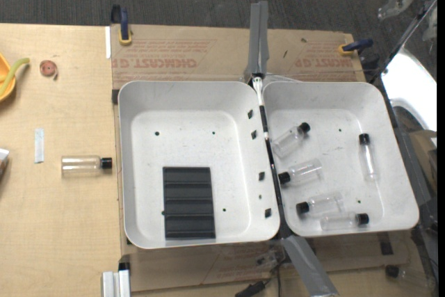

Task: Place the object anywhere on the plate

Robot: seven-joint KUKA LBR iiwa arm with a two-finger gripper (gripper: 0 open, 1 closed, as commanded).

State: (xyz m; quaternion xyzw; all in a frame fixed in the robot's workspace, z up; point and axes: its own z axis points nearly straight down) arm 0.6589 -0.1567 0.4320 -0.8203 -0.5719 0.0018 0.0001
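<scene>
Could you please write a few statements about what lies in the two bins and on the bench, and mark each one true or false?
1. The dark ribbed rectangular plate lies in the left white bin. True.
2. Several clear plastic bottles with black caps, such as one, lie in the right white bin. True.
3. A bottle rests on the plate. False: its surface is bare.
4. The clear bottle on the wooden bench stands upright. False: it lies on its side.
5. All bottles in the right bin touch one another. False: one lies apart near the right wall.
</scene>
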